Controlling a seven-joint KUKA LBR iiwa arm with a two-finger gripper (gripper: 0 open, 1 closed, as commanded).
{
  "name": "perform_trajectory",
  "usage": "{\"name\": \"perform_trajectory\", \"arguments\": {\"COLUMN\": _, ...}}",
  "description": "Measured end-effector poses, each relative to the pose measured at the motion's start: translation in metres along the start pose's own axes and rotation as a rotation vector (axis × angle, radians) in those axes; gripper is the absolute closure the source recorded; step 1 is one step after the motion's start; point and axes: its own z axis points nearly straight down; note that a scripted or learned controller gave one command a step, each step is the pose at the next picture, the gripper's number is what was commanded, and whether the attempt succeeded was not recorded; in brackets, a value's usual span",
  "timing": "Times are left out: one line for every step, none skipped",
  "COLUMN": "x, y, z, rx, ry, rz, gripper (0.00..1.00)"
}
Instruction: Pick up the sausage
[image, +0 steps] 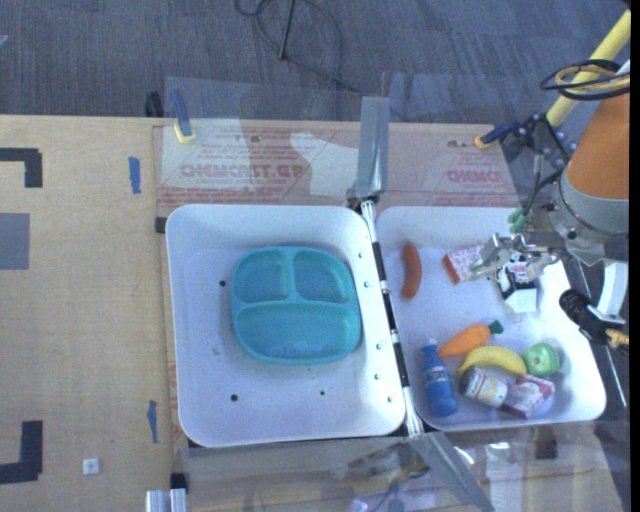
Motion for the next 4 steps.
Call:
{"name": "perform_trajectory", "arguments": {"x": 0.033, "y": 0.062, "z": 0.117, "rx": -0.003, "ry": -0.001, "rz": -0.142, "gripper": 0.0}}
{"name": "perform_trajectory", "arguments": {"x": 0.009, "y": 0.046, "z": 0.124, "rx": -0.033, "ry": -0.004, "rz": -0.163, "gripper": 0.0}}
{"name": "perform_trajectory", "arguments": {"x": 0.008, "y": 0.036, "z": 0.123, "rx": -0.038, "ry": -0.011, "rz": -0.191, "gripper": 0.0}}
{"name": "perform_trajectory", "arguments": {"x": 0.002, "y": 0.036, "z": 0.111, "rx": -0.042, "ry": -0.018, "rz": -0.185, "gripper": 1.0}}
